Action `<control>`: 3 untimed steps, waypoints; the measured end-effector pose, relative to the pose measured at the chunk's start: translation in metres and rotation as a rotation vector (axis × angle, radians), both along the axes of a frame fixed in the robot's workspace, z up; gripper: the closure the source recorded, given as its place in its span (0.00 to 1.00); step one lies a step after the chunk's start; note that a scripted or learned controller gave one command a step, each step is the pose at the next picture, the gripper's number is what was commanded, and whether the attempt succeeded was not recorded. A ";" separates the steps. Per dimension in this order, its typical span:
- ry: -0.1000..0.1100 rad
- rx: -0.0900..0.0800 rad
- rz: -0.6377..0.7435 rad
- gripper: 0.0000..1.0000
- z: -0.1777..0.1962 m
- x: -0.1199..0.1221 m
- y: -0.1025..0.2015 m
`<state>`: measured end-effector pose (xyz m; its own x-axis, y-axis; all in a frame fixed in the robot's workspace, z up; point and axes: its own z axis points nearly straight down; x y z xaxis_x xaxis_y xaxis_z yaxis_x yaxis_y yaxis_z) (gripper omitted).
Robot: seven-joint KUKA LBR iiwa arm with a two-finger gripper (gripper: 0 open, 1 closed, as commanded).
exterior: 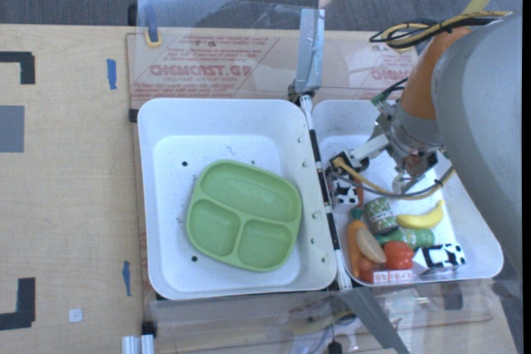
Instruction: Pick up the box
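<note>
The gripper (408,177), whose jaw state I cannot tell, hangs over the right bin (485,249), while the box (440,256) lies near the front corner, apart from it.

Two white bins (158,178), one green divided plate (243,215), one banana (419,219), one green can (381,215), two black-and-white patterned pieces (440,257)

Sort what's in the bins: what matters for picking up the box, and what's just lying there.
Job: black-and-white patterned box, probably; right white bin; grey arm with orange band.
Lying about: green divided plastic plate; yellow banana; green-labelled can; left white bin.
</note>
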<state>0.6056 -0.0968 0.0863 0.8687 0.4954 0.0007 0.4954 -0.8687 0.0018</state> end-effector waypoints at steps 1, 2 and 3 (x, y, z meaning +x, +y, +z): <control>0.006 0.002 -0.127 0.00 -0.001 0.051 -0.045; 0.005 0.004 -0.309 0.00 -0.001 0.028 -0.010; 0.002 0.004 -0.318 0.00 0.000 -0.006 0.006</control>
